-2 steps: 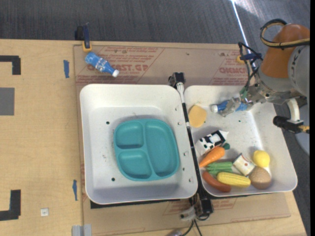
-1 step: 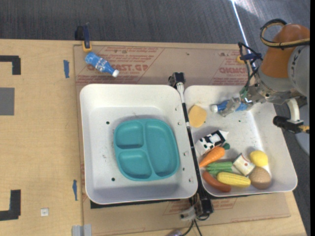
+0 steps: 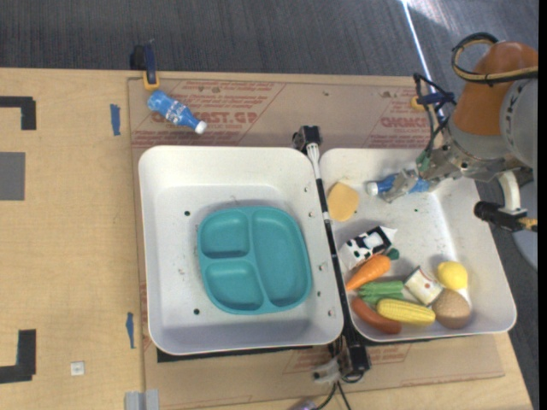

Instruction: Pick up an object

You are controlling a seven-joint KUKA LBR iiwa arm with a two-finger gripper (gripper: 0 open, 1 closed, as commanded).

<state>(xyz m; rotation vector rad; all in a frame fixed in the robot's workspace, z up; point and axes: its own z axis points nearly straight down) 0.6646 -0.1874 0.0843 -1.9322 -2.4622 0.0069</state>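
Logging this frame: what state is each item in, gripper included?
Gripper: low over the right bin's far end, beside a small blue bottle; grip not clear.
Small blue bottle: lying on its side in the right bin.
Teal divided plate: flat in the left bin, nothing on it.
Carrot: lying flat.
Corn cob: lying flat.
Lemon: resting by the corn.
Blue bottle on the bench: on its side.

A small blue bottle (image 3: pixel 398 184) lies tilted in the right bin's far end.
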